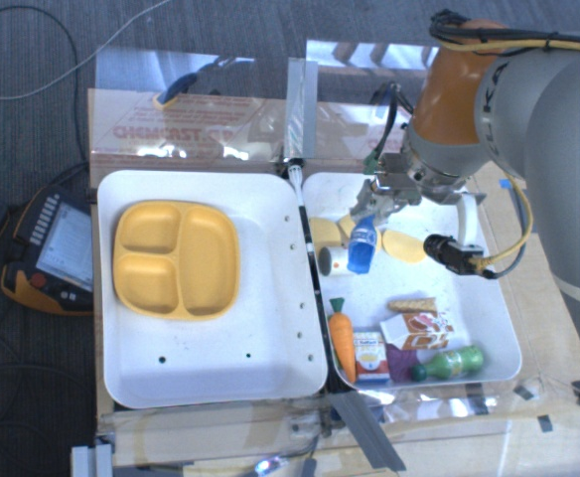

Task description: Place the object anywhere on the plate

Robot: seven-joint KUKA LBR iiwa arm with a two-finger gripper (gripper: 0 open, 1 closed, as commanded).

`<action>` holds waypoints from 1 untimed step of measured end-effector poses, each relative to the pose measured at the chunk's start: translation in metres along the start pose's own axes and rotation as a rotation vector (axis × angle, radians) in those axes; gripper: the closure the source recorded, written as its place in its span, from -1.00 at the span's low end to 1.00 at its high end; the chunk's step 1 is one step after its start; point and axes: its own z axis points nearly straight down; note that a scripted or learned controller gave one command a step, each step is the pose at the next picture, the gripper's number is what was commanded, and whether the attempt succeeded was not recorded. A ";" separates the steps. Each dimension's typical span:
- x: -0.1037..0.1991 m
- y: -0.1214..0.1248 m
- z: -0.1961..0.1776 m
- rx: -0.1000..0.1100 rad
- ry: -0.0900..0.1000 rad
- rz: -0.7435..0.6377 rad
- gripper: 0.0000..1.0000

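A yellow plate [176,259] with three compartments lies in the left bin [211,366], toward its far left. My gripper [377,207] is over the far part of the right bin [504,351]. A small blue bottle [361,248] sits right under the gripper's tip, its clear cap end touching or nearly touching it. Whether the bottle is gripped or only lies below the gripper cannot be made out. The plate carries nothing.
The right bin also holds an orange carrot [341,341], a yellow piece [324,234] beside the divider, a pale yellow disc [402,246], a snack pack [419,326], a small carton [369,356] and a green bottle [451,363]. A teach pendant [47,251] lies left of the bins.
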 end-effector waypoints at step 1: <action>0.076 0.011 0.021 0.001 0.003 -0.192 1.00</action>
